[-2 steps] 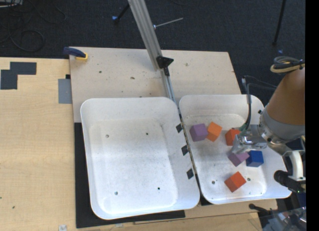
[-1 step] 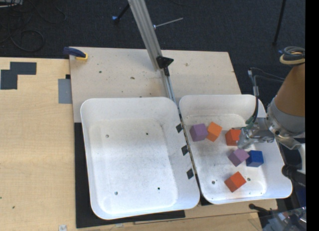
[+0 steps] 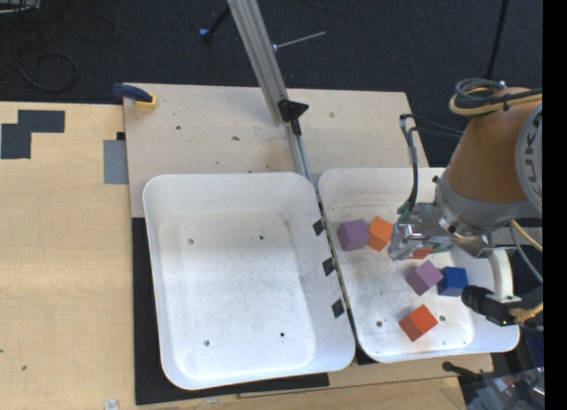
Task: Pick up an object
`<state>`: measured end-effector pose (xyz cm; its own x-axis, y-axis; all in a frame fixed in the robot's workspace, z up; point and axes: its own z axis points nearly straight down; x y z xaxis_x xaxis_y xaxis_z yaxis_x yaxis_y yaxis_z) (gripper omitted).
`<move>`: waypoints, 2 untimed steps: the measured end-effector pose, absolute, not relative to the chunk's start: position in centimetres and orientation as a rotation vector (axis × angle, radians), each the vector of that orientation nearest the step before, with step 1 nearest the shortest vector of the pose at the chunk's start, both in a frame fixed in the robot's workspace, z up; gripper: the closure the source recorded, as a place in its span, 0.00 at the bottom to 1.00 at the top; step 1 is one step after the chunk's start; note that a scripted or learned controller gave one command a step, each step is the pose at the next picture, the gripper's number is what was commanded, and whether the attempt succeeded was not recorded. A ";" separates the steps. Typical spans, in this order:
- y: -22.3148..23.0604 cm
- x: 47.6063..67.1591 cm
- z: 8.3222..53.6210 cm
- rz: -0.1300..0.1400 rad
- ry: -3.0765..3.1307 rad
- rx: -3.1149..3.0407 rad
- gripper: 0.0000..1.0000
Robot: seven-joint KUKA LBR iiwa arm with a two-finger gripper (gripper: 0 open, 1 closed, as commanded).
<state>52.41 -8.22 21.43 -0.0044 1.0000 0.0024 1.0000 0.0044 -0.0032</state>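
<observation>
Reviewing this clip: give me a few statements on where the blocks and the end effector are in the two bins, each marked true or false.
1. All the blocks lie in the right bin. True.
2. The orange block sits beside a purple block. True.
3. The blue block lies in the left bin. False: it is in the right bin, next to another purple block.
4. The end effector is over the left bin. False: it is over the right bin, near the orange block.
5. The red block is stacked on the blue one. False: it lies apart, nearer the bin's front edge.

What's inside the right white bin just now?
In the right white bin: two purple cubes, an orange cube, a blue cube and a red-orange cube. The gripper and arm cover the floor beneath them.
</observation>
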 end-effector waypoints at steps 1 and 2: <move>-2.6 53.0 21.5 0.001 -2.224 -2.213 1.00; 2.6 54.1 22.6 0.000 -2.225 -2.214 1.00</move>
<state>54.12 2.64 22.60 -0.0049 1.0000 0.0024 1.0000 0.0050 -0.0023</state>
